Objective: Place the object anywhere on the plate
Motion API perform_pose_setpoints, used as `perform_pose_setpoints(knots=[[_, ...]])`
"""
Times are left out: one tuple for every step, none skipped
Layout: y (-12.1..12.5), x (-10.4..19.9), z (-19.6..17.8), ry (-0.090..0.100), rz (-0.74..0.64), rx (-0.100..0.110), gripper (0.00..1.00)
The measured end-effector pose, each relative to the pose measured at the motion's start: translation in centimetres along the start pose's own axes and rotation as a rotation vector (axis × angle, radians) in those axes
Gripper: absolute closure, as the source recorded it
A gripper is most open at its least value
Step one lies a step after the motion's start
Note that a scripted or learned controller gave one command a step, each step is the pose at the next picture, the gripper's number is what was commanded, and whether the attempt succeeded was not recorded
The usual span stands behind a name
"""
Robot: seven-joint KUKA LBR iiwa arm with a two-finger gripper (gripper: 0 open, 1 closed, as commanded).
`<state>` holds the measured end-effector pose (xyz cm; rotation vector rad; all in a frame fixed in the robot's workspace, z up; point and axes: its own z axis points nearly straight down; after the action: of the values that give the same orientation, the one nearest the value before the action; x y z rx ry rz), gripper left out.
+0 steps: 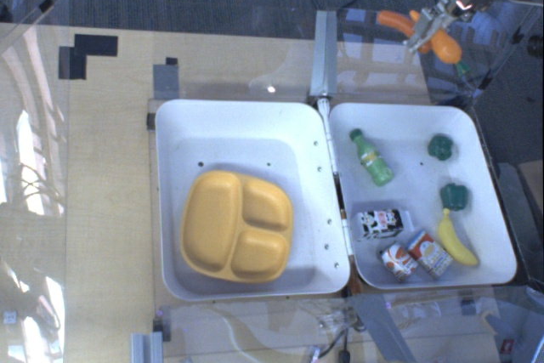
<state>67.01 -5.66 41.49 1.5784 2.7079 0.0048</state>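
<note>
The jaws [422,31] grip an orange carrot [429,36] high beyond the right bin [484,150].

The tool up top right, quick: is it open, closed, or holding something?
Tool: shut on an orange carrot, held high above the right bin's far edge.

- The plate [236,226] is mustard yellow.
- Both bins [183,140] are white.
- The bottle [371,158] is green with a yellow label.
- The banana [456,241] is yellow.
- The small carton [379,223] is black and white.
- The carrot [421,33] is orange.
</note>
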Motion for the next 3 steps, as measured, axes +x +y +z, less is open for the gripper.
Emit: perform_pose_setpoints(knots=[[-1.2,5.0,13.3,0.003,-0.252,0.002,1.0],[-4.9,9.1,16.6,0.004,-0.249,0.002,1.0],[-4.3,15.6,16.5,0.004,-0.32,0.002,1.0]])
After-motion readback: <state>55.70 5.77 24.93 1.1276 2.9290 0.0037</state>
